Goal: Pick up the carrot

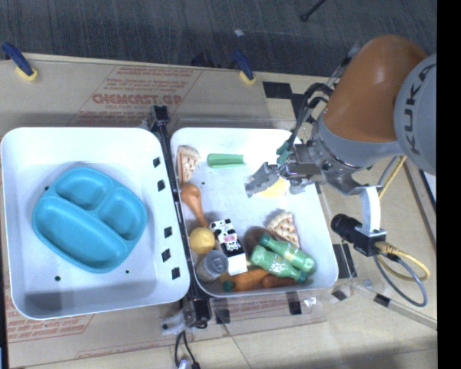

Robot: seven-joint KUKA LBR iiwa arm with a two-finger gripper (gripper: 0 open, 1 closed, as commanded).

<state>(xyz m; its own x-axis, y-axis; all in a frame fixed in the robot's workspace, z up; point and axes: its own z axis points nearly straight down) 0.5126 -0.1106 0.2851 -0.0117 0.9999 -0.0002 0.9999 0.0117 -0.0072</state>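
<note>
The carrot (251, 280) lies orange along the near edge of the right bin (238, 138), partly under a green bottle (283, 258). My gripper (260, 181) hangs over the right side of that bin, well beyond the carrot and above it. Its fingers (255, 183) point left. A yellow piece (273, 190) shows right beside the fingers; whether it is held I cannot tell.
The right bin also holds a green stick (226, 159), a pizza slice (187, 162), a drumstick (192, 199), a yellow ball (202, 241), a black-and-white block (225, 235), a grey can (213, 267) and another pizza slice (284, 226). A blue divided plate (89, 217) sits in the left bin (77, 141).
</note>
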